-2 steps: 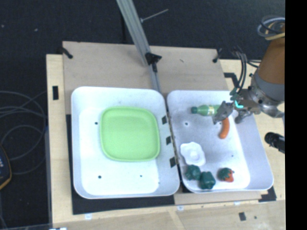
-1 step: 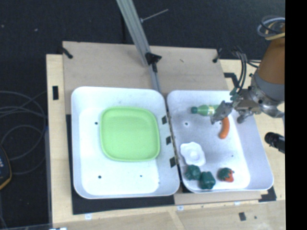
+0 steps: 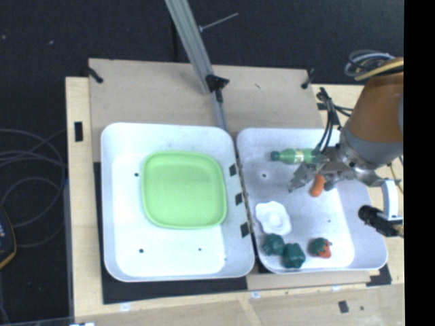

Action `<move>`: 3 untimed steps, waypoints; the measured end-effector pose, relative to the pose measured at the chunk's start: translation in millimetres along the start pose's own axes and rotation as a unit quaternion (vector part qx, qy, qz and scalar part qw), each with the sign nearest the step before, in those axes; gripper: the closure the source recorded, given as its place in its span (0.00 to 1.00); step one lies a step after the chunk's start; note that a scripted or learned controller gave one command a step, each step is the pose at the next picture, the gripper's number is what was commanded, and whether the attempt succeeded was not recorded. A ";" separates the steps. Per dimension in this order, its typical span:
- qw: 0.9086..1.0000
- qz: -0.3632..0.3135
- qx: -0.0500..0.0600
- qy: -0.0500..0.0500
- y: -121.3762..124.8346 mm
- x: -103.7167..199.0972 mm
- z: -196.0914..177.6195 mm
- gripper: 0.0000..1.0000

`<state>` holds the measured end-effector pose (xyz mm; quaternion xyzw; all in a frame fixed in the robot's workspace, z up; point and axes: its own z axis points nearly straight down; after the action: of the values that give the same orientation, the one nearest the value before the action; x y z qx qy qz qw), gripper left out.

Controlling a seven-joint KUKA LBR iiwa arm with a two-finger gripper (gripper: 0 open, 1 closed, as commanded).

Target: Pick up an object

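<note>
From above, the arm (image 3: 377, 117) is cut off at the right edge and hides part of the right bin (image 3: 340, 257). The tool (image 3: 314, 175) hangs over that bin; its opening is unclear. An orange piece (image 3: 317, 187) touches it, one bottle (image 3: 293, 157) just behind. The left bin (image 3: 119, 250) holds one green plate (image 3: 183, 189).
</note>
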<state>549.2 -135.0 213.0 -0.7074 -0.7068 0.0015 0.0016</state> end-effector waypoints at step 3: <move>1.000 0.001 -0.003 0.000 1.3 4.8 82.0 1.00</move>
<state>550.2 -130.2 131.0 -0.7080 -0.7062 -0.0008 -0.0006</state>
